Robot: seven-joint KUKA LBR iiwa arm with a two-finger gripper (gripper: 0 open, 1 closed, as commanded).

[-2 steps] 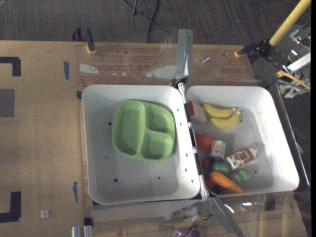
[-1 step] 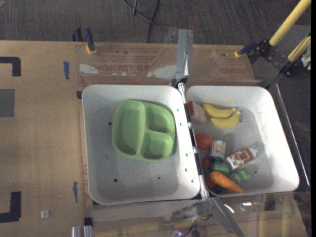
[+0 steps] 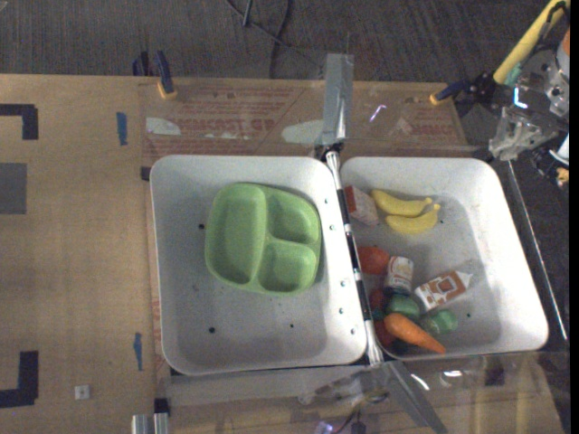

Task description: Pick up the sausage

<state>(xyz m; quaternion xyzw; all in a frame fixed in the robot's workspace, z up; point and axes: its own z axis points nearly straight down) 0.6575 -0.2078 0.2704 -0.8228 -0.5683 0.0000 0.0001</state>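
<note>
The gripper (image 3: 514, 141) hangs beyond the right bin's (image 3: 507, 197) far corner; whether it is wide or narrow is unclear. The likely sausage (image 3: 372, 260), reddish, lies against the divider among toy food.

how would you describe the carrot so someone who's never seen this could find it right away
Start at the right bin, the one crowded with toy food. Go to its near left corner, where a cluster of items lies. The carrot is the long, tapered orange piece lying at a slant at the front of that cluster, just in front of the rounder green items.
</note>
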